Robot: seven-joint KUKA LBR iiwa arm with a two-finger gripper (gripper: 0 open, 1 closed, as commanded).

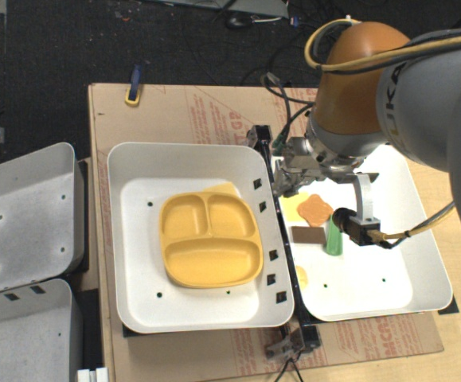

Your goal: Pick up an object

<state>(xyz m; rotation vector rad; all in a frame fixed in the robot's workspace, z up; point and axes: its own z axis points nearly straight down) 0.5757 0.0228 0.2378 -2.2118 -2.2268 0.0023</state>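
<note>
in the camera view, nothing is being held yet: the gripper [314, 183] is being hung over the right white bin [389, 293], its grip state being untellable, while a small orange flat piece [315, 209] is being left lying just below.

Divided tray [211, 240] in left bin [134, 301], right bin [421, 293] alongside

The cardboard-topped bench [182, 106] carries two white bins [126, 213] (side by side) and a blue-yellow clamp [134, 85].
</note>
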